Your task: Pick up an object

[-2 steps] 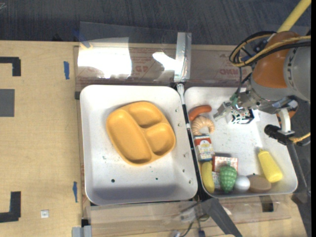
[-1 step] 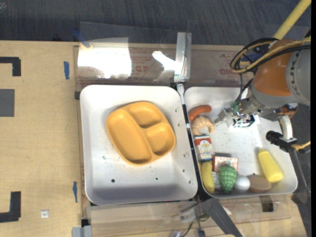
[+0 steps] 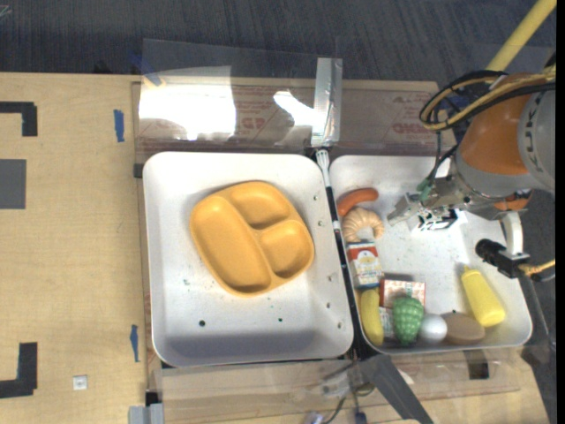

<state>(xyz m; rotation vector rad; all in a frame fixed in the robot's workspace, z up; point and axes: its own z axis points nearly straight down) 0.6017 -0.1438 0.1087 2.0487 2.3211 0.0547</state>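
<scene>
My gripper (image 3: 430,208) hangs over the upper middle of the right bin (image 3: 516,263), under the orange band of the arm (image 3: 494,144). Left of it, by the bin's left wall, lie a red-orange sausage (image 3: 357,199) and a tan croissant-like piece (image 3: 363,226). Below them are a small red and white carton (image 3: 364,264), a red box (image 3: 402,289), a green bumpy item (image 3: 407,318), a yellow piece (image 3: 371,317), a white ball (image 3: 433,328), a brown lump (image 3: 464,327) and a yellow bottle (image 3: 482,296). None of these touches the gripper.
The left bin (image 3: 168,263) holds an orange divided plate (image 3: 252,235). A clear plastic sheet and a metal strip (image 3: 327,104) stand behind the bins. Yellow and black cables (image 3: 459,95) loop above the arm. Bare bin floor lies below the gripper.
</scene>
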